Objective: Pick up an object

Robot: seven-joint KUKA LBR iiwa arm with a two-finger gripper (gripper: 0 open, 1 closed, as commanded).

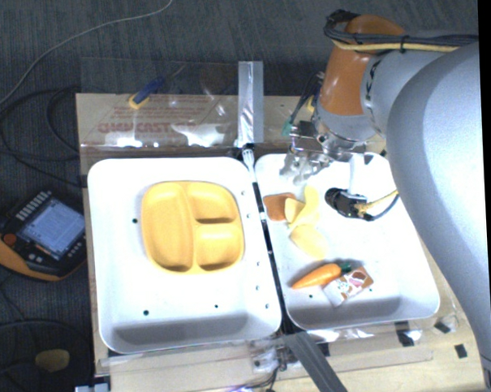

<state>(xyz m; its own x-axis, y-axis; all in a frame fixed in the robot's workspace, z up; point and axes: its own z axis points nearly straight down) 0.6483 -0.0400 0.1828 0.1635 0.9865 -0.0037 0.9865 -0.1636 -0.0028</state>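
Grey arm (446, 142) hogs the whole right side, orange band up top, reaching in over the right bin (396, 298); left bin (121, 318) just has the yellow divided tray (191, 226) sitting in the middle of it, flat and too wide to grab, so I'd ignore it. All the easy stuff is in the right bin.

The hand (305, 162) hangs at the back left corner of that bin, near the divider; honestly can't tell if it's released or clenched from this angle, and nothing visibly sits in it, so I'd call the pick not yet made.

Closest candidates are the pale yellow pieces (308, 229), just in front of the hand; they look thin and flat, and they overlap each other, so a straight-down pinch could slide off or drag two at once. The carrot (315, 275) lies nearer the front, well apart from the walls; I'd go for that, gripping across its narrow width near the thick middle. The brown piece (277, 204) is tucked against the divider wall, tight spot; the little red and white packet (347, 286) touches the carrot's leafy end, so stay clear of that end.
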